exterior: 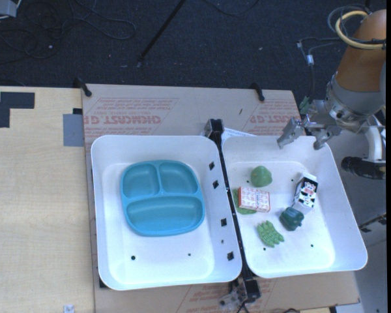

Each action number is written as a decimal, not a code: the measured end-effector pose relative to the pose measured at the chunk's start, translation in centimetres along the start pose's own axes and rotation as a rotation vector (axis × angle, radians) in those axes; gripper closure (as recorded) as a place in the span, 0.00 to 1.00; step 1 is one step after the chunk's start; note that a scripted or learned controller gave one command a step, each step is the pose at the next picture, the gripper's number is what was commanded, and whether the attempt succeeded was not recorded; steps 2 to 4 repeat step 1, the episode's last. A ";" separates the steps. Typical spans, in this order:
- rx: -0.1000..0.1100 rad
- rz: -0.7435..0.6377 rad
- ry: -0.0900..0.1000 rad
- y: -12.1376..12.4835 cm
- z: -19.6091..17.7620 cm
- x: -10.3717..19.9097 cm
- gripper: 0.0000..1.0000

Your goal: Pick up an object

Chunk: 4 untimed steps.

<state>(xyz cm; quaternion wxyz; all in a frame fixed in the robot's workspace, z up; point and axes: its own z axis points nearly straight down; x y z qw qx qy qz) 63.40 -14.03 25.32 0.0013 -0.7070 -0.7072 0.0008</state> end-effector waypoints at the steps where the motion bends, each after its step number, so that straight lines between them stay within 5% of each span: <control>1: 0.001 -0.002 0.000 0.0 -1.0 0.0 1.00; 4: 0.001 -0.002 0.000 0.0 -1.0 0.0 1.00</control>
